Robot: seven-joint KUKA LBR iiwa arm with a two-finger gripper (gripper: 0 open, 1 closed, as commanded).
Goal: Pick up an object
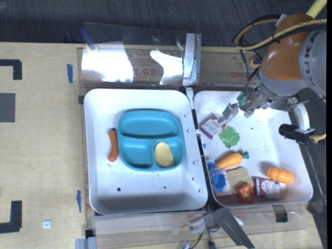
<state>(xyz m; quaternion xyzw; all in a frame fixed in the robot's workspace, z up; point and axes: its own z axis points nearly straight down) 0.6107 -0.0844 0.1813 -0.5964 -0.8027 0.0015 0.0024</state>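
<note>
My gripper (231, 111) hangs over the upper left part of the right bin (295, 149), reaching in from the right. Just below and left of its tip lies a small purple and white packet (211, 127); whether they touch is unclear. A green leafy piece (229, 137) sits right under the packet. Lower down are a carrot (230, 160), an orange toy (280, 176), a bread slice (239, 176), a blue item (217, 179), a red piece (245, 192) and a dark red bottle (267, 187). Nothing shows as held.
The left bin (98, 180) holds a blue divided plate (150, 134) with a yellow piece (164, 154) in its lower right section. An orange sausage (112, 145) lies left of the plate. A ridge (196, 139) separates the bins. A black handle (293, 132) sticks out beside the arm.
</note>
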